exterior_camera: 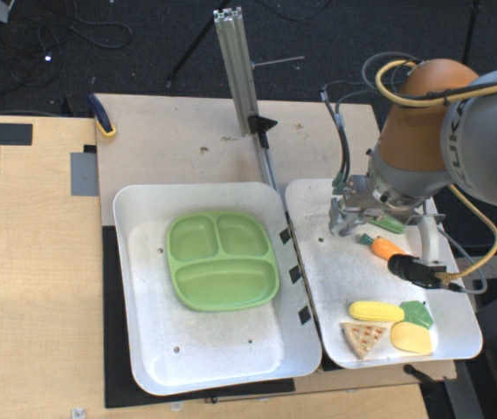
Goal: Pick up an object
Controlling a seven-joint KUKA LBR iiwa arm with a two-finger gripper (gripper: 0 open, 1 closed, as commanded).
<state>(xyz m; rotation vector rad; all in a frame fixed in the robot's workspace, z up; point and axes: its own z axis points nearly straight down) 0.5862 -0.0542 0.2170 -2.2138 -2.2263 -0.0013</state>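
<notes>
My gripper [344, 223] hangs low over the far part of the right bin [335, 278], its tips close to the bin floor. Just right of it lie an orange toy carrot [386, 246] and a green elongated piece [389, 224], partly hidden under the wrist. At the bin's near right sit a yellow corn cob [376, 310], a pizza slice [363, 338], a yellow rounded piece [412, 338] and a green leafy piece [418, 312]. I see nothing held in the gripper.
The left bin [143, 339] holds a green divided plate [223, 261]. An upright metal post [239, 72] stands behind the bins. Bare bin floor lies between the gripper and the corn.
</notes>
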